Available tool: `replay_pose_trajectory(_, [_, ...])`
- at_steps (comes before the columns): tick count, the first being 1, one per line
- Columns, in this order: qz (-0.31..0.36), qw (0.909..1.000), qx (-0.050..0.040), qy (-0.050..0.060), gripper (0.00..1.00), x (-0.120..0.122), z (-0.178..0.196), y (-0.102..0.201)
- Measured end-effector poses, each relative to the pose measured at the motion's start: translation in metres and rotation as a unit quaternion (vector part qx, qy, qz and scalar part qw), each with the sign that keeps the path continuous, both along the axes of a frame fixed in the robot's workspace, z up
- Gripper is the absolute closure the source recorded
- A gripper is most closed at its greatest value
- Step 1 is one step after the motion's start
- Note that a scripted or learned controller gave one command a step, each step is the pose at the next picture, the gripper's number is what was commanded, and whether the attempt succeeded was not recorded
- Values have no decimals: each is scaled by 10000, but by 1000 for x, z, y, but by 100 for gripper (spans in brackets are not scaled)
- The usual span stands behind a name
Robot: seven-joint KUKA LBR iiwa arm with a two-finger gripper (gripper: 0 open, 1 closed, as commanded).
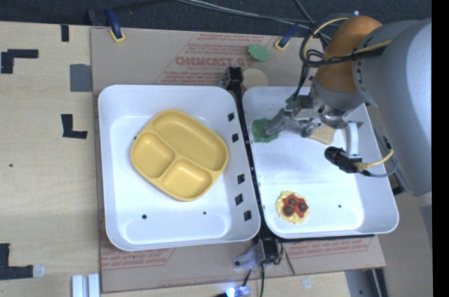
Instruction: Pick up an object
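The tool (289, 116) hangs low in the right bin (372, 218), near that bin's upper left part, and a small green object (264, 130) lies at about eight o'clock from it, just beside or touching the fingertips, close to the wall between the bins; whether the tool is open or closed on anything cannot be told from this slant. A tan piece (323, 135) lies at about four o'clock from the tool under the wrist, a small pastry with red topping (292, 207) sits well apart toward six o'clock, and a yellow divided plate (179, 154) fills the left bin (119, 218) toward nine o'clock on the tabletop (42, 169)
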State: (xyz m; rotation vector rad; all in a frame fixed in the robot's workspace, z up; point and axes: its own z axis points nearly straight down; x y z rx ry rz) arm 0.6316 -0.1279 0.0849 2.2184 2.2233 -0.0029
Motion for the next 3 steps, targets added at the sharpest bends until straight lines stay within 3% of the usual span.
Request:
replay_pose_trajectory(1, [6, 10000, -4, -12, 100, 1, 11, 0])
replay_pose_trajectory(3, [-3, 10000, 8, -12, 100, -4, 121, 0])
